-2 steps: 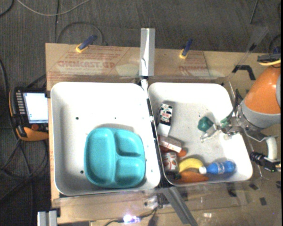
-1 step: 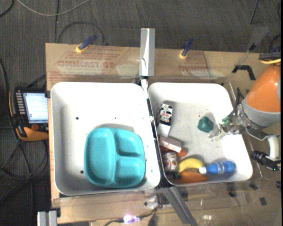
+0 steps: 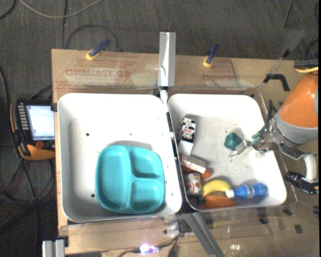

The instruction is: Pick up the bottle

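Two white bins are counted on the bench, the left bin [image 3: 69, 143] and the right bin [image 3: 224, 103]. One teal divided tray [image 3: 130, 179] is seen in the left bin. In the right bin are counted one bottle [image 3: 248, 191] with a blue cap, one banana [image 3: 216, 186], one orange piece [image 3: 218, 201] beneath the banana, one small teal object [image 3: 232, 140], one black-and-white box [image 3: 188, 129], and two red-and-white packets [image 3: 193, 165] that are partly overlapped. Two clamps [image 3: 98, 49] are counted at the far edge of the bench.

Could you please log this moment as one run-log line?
gripper: over right bin, beside teal object | bottle: lying at front edge, not held | left bin: teal tray
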Action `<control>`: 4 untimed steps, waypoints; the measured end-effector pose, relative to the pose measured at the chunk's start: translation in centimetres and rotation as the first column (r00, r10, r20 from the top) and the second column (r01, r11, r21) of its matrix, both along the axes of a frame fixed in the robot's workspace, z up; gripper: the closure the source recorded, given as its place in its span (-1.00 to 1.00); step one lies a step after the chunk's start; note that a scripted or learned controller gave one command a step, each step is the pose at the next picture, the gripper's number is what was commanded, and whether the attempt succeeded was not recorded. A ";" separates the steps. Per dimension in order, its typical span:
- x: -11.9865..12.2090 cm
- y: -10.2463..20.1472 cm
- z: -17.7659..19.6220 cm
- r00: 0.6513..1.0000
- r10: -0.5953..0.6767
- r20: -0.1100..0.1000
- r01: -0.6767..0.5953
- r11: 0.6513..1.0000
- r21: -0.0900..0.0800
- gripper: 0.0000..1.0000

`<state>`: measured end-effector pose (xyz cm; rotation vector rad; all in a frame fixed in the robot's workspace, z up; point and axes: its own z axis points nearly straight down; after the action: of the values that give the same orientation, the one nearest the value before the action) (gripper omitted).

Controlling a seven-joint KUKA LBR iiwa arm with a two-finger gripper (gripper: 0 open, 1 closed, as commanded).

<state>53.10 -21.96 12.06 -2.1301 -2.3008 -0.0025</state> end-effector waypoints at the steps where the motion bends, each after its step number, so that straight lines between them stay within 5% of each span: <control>1: -3.5 0.4 -2.6 0.998 0.049 0.027 -0.049 0.999 -0.001 -1.00; 2: -3.6 1.2 -2.7 0.997 -0.074 0.031 0.075 0.997 -0.006 -1.00; 3: -3.9 0.3 -2.7 0.984 0.178 0.018 -0.178 0.984 -0.002 -1.00; 4: -2.0 -0.3 7.1 0.967 0.253 0.003 -0.253 0.967 -0.006 -1.00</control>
<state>51.06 -22.29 19.15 -1.8229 -2.5592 0.0013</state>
